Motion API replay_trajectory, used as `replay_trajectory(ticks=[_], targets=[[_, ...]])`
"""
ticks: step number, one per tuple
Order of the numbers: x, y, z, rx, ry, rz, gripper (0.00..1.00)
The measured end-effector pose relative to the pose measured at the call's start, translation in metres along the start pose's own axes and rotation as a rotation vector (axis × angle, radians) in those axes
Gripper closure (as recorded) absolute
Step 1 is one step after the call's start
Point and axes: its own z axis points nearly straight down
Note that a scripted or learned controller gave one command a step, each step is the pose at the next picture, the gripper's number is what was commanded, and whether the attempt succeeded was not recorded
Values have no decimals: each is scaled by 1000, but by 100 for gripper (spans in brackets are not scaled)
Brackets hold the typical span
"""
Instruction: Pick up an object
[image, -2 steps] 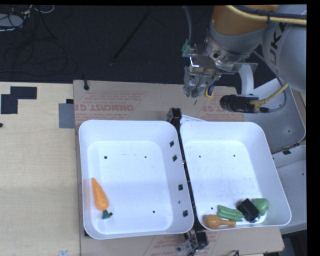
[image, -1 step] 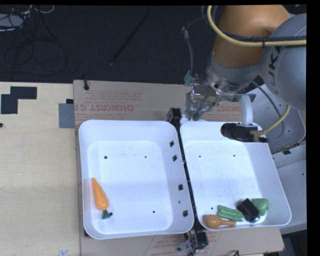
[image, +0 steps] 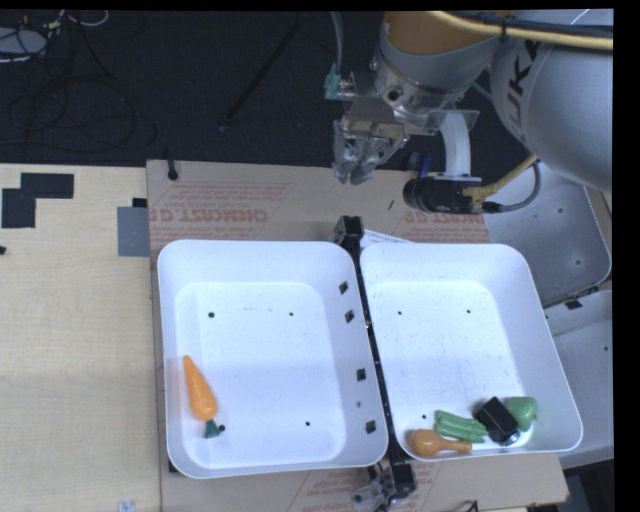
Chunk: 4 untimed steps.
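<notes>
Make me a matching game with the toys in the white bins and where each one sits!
Things:
1. carrot
2. black block
3. orange gourd
4. gripper

Places:
A. right bin, front edge, left of the green toys
B. above the bench, behind the bins
C. left bin, front left corner
D. right bin, front right corner, among the green toys

Pairs: 1-C, 2-D, 3-A, 4-B

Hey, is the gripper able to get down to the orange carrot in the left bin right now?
Probably yes. The carrot lies by itself near the left bin's left wall, uncovered from above. The gripper hangs beyond the bins' far edge, so it must travel across first.
</notes>
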Motion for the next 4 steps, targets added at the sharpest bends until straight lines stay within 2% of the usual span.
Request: replay_trajectory(ticks=[1,2,3,4], targets=[[-70,-39,26,13,-4,12,100],[-15,-66,242,25,-3,3,100],[-18,-62,232,10,-2,8,0],[98,-58,289,11,0,-3,0]])
